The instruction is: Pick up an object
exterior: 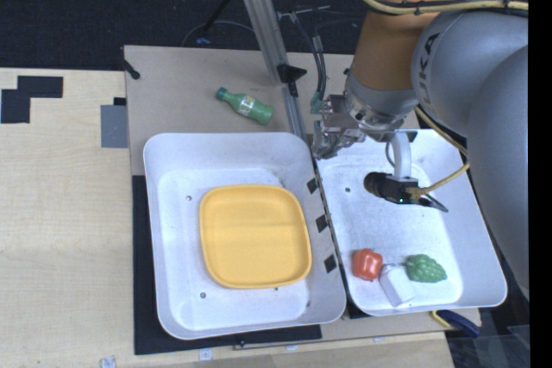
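My jaws [332, 134] hang over the right bin's [483, 289] far corner. I cannot tell their opening. Red pepper [366, 265] lies well below them, ungrasped.

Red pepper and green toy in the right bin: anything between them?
Yes. In the camera view a small white block lies between the red pepper and the green toy, slightly nearer the bin's front edge.

Even overhead light, slightly soft focus
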